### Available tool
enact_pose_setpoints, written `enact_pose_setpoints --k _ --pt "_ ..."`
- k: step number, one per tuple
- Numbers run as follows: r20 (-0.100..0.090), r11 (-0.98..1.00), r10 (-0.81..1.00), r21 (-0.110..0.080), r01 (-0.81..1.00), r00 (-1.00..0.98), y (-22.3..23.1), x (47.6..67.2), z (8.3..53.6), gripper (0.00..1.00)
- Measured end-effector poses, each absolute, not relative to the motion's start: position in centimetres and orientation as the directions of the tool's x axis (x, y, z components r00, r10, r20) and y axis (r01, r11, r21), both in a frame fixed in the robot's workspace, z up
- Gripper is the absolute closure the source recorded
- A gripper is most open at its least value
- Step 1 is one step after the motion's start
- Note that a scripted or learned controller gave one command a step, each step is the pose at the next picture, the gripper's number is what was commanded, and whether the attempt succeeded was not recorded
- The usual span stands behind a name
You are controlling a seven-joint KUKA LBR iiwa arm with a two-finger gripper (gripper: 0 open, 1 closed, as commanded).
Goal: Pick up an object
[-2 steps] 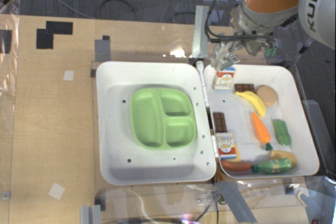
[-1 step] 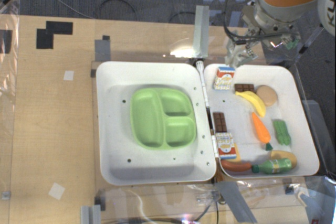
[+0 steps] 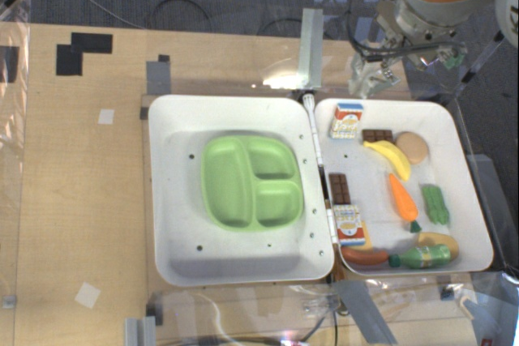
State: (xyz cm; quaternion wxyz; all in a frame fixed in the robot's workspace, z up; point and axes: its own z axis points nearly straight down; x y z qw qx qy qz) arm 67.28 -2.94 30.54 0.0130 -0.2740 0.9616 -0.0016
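The right bin (image 3: 466,166) holds several toy foods. A small red and white carton (image 3: 346,120) lies at its back left. Beside it are a dark chocolate bar (image 3: 377,136), a banana (image 3: 391,158) and a tan round bun (image 3: 412,147). Further forward lie a carrot (image 3: 403,198), a green pickle (image 3: 435,204), a second chocolate bar (image 3: 339,189), another carton (image 3: 349,224), a sausage (image 3: 366,257) and a green bottle (image 3: 422,257). My gripper (image 3: 369,79) hangs over the bin's back rim, just behind the first carton, with nothing visibly held.
The left bin (image 3: 174,198) bears a green divided plate (image 3: 250,181). A metal post (image 3: 310,53) stands behind the seam between the bins. Black cables loop around the wrist (image 3: 434,8) at the top right. Bare wooden bench (image 3: 73,198) lies to the left.
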Motion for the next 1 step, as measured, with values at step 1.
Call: enact_pose_setpoints --k 1 --pt "-0.01 0.784 -0.62 -0.008 -0.62 -0.784 -7.75 67.03 31.43 1.0"
